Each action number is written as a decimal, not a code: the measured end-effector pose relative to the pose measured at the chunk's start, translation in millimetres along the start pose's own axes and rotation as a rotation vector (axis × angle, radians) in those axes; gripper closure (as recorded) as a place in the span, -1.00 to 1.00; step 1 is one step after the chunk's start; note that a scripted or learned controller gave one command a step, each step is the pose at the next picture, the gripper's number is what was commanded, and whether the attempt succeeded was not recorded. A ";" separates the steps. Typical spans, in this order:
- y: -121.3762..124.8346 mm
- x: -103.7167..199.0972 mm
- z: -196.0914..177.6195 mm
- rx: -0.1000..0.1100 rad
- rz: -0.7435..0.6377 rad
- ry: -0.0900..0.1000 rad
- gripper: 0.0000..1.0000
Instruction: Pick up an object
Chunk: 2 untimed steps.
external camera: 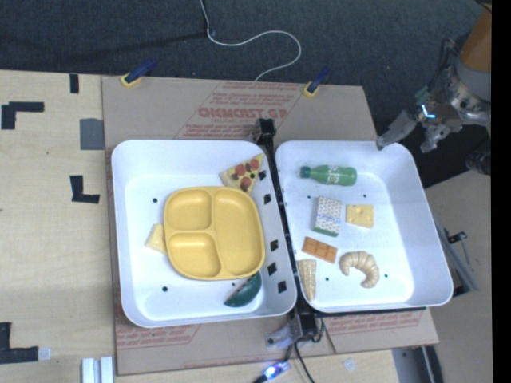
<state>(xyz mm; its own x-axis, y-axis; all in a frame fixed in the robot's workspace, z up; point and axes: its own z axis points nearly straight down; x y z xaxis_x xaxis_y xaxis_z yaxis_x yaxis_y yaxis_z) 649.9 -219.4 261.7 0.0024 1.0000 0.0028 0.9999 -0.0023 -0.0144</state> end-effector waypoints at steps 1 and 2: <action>2.0 0.8 -9.4 -0.013 -0.004 -0.003 -1.00; -1.5 4.0 35.1 -0.009 -0.004 -0.003 -1.00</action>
<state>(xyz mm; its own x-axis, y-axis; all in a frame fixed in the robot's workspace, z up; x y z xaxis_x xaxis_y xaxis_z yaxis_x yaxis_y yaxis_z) 647.9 -215.3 226.6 -0.0020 1.0000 -0.0001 1.0000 0.0020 -0.0053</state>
